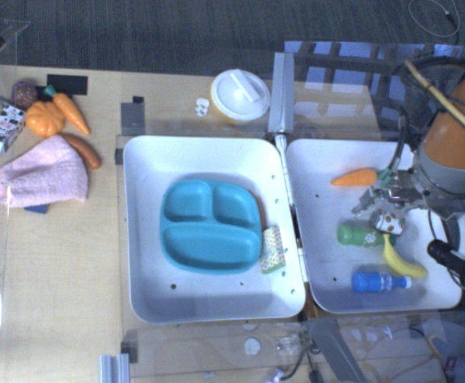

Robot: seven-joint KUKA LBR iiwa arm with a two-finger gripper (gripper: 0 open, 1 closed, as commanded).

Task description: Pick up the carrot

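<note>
The orange carrot [353, 178] lies in the right bin [320, 278], near its far edge, with its thin tip pointing left. My gripper [380, 195] hangs low over the bin, just right of the carrot's thick end and slightly nearer the camera. The carrot rests on the bin floor, and I cannot tell whether the gripper touches it. The arm's orange band [459, 122] rises at the right.
Also in the right bin are a green bottle [358, 234], a banana [402, 262], a blue bottle [380, 281] and a small white-and-red item [390, 222] under the gripper. The left bin holds a blue divided plate [212, 223]. A second carrot [72, 112] lies on the bench far left.
</note>
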